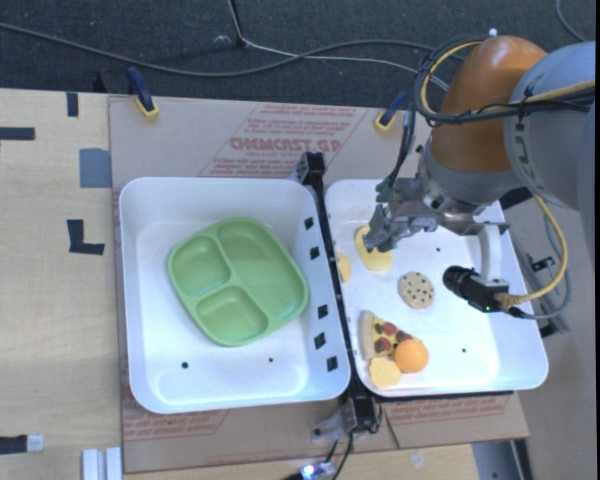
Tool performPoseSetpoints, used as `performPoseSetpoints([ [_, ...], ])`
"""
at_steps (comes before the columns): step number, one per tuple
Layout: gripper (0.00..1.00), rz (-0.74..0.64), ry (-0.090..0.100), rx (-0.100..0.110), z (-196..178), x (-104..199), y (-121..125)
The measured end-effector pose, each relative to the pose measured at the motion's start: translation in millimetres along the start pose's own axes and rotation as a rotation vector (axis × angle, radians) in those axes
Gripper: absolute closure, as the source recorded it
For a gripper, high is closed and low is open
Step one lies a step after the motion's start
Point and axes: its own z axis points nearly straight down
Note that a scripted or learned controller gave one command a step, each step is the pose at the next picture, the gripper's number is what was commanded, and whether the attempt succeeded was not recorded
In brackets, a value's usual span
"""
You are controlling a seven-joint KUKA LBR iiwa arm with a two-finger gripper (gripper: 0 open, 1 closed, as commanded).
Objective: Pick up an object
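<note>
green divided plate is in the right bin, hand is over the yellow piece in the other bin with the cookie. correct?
Not quite: the camera view shows the green divided plate in the left bin, not the right one. The rest holds: the hand is over the yellow piece in the right bin, with the cookie.

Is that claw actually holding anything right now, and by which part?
Cannot be told. The gripper sits right over a yellow piece in the right bin, but no grasp is visible.
</note>
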Motion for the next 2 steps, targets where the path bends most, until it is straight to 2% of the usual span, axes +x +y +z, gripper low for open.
performPoseSetpoints([
  [2,1.0,0.001,-0.001,0.0,-1,98,31],
])
